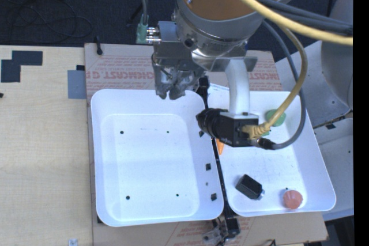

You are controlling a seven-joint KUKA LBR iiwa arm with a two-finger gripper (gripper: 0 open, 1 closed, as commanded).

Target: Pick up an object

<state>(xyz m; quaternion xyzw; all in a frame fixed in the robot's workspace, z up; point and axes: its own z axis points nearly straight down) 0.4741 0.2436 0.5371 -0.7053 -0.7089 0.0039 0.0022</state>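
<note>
- Over the far edge of the left bin [104,124] hangs the gripper [173,88]; the fingers look close together with nothing between them, but I cannot tell for sure if they are shut.
- Objects lie in the right bin [323,181] — a black block [249,186] and a pink round piece [292,199] near its front, well apart from the gripper.
- A green object [277,118] shows further back, partly hidden behind the yellow cable [288,106].
- From the gripper, the black block lies to the right and nearer; its long axis runs at a slant — I judge the arm must cross the divider between the bins.
</note>
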